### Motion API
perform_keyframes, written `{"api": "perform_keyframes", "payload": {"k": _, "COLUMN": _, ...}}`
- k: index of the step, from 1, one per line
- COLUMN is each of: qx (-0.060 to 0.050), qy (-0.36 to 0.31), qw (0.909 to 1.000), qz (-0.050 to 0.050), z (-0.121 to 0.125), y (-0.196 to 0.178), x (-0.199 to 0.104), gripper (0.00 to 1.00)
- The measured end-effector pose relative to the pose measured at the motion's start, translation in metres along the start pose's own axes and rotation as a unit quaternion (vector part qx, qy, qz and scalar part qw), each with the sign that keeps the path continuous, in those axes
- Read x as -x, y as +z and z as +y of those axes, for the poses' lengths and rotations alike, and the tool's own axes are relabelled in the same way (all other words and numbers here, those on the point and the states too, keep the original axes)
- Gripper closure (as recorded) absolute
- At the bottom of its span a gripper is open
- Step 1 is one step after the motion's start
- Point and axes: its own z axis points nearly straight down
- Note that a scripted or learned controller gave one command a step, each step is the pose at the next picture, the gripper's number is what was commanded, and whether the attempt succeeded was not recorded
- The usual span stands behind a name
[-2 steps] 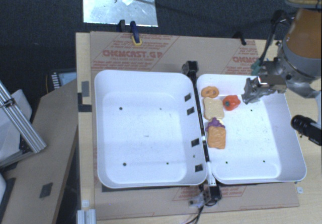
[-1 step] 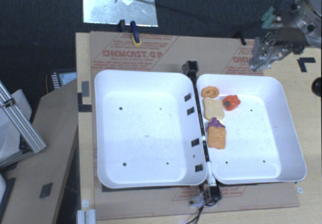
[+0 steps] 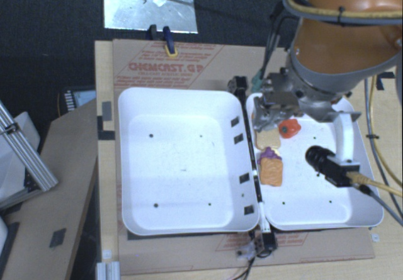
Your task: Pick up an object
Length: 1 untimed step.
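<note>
step: looks like the approach, nothing lifted yet
tool: low in the right bin, grip state, honestly can't tell
objects: red piece just beside it, orange-purple toy nearby
next: probably centre over one, then close

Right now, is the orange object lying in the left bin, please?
No, the orange object lies in the right bin, near its left wall.

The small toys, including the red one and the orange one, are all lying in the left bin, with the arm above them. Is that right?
Not quite. The camera view shows the red toy and the orange toy lying in the right bin, not the left; the arm is above them.
</note>
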Motion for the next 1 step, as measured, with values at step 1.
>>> {"api": "perform_keyframes", "payload": {"k": 1, "qx": 0.010, "qy": -0.001, "qw": 1.0000, "qz": 0.002, "z": 0.0013, "y": -0.0743, "x": -0.0587, "gripper": 1.00}}
